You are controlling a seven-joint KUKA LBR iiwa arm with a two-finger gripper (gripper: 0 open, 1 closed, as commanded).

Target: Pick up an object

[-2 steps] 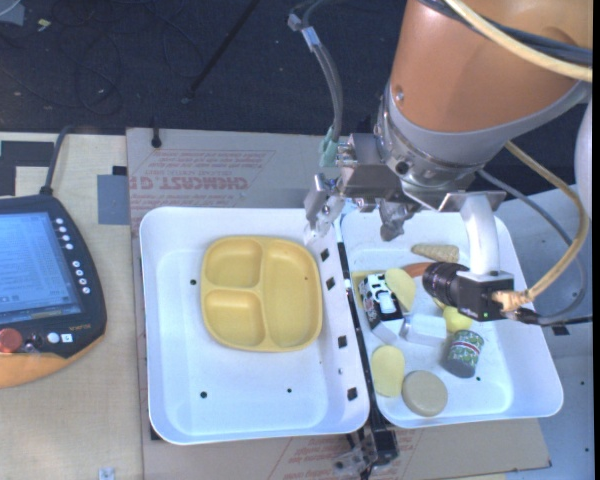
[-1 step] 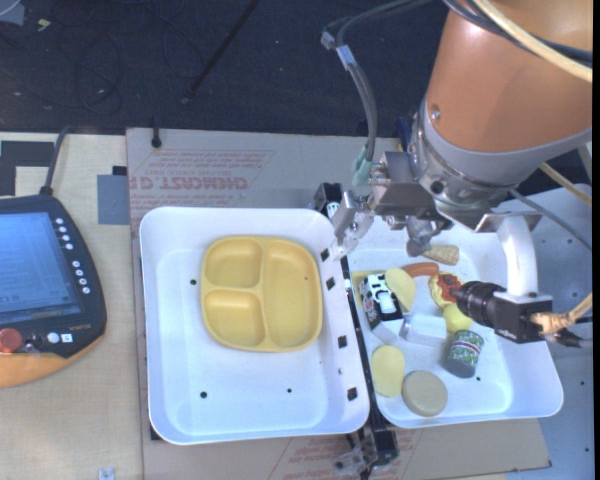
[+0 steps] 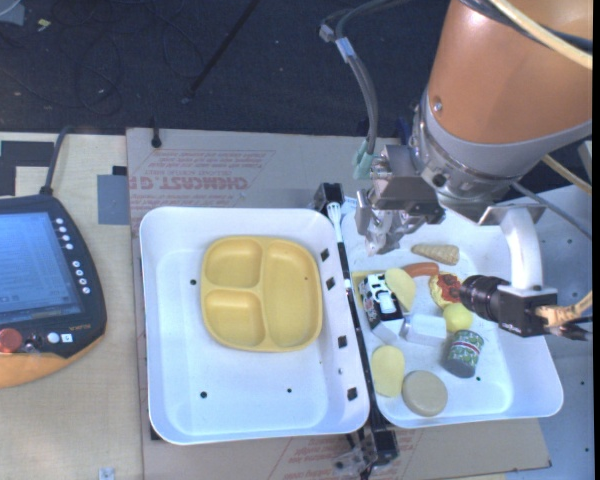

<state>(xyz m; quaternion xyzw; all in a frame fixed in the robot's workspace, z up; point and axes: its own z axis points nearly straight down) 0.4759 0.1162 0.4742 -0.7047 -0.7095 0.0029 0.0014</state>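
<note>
Gripper [image 3: 388, 230] hangs over the upper left of the right bin [image 3: 540, 393], above the clutter — can't tell if it's apart or together, nothing visibly held. Nearest pick candidate: yellow plastic fruit [image 3: 401, 288], centre of that bin, beside a black-white box [image 3: 379, 299]. Prob. light, hard, smooth & rounded — likely slippery; grip across its narrow middle. Green can [image 3: 464, 352] sits lower right.

Yellow divided plate [image 3: 260, 293] in white left bin [image 3: 170, 368]. Right bin [image 3: 535, 393] white. Green can [image 3: 464, 352], tan disc [image 3: 424, 392], orange arm band [image 3: 505, 43], pale yellow pieces.
</note>
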